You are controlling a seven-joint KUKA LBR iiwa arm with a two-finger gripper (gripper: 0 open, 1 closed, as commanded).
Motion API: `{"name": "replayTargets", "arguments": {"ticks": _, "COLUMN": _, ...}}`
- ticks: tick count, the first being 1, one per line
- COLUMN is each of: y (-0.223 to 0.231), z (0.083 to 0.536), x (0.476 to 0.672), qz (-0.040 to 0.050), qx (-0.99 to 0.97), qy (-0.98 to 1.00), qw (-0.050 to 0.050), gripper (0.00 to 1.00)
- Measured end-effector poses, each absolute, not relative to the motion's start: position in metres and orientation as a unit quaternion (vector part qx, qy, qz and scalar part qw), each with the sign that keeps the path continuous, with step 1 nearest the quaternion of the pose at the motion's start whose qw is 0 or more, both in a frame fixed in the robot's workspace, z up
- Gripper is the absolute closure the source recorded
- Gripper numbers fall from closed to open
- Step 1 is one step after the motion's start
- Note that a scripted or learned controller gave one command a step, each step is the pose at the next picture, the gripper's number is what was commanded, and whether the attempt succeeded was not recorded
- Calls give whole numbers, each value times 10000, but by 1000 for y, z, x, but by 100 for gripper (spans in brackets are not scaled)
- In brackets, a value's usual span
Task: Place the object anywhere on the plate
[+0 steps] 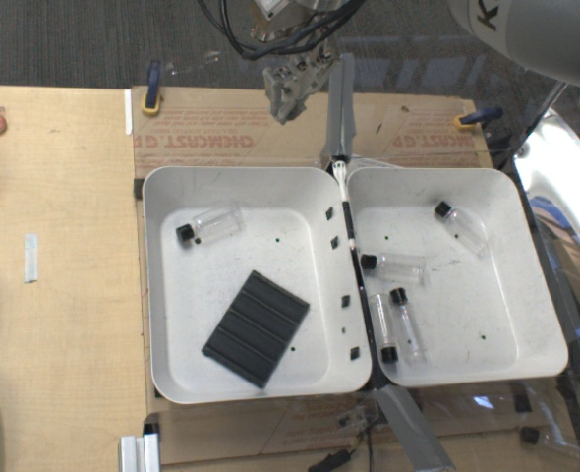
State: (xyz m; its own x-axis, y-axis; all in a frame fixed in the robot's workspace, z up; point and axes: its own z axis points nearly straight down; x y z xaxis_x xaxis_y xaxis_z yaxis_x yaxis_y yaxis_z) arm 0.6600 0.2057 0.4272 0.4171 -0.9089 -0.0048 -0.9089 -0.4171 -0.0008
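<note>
The two-finger gripper (pixel 292 91) hangs above the bench at twelve o'clock, beyond the bins' far rims; whether anything sits between its tips I cannot tell. The flat, ribbed black rectangular plate (pixel 257 327) lies tilted in the left white bin (pixel 162 293), toward six o'clock; a clear plastic vial with a black cap (pixel 209 226) lies at its eleven o'clock, apart. Four similar vials (pixel 398 303) lie in the right white bin (pixel 536 293).

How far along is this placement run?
Nothing looks done: the dark plate in the left bin carries nothing. One clear vial lies beside it; four others remain in the right bin. The gripper hangs above the bins' far edge. Picking and placing remain.
</note>
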Motion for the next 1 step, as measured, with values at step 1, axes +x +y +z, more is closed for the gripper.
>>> {"name": "replayTargets", "arguments": {"ticks": 1, "y": 228, "z": 441, "x": 660, "qz": 15, "qx": -9217, "qy": 3880, "qw": 23, "gripper": 100}}
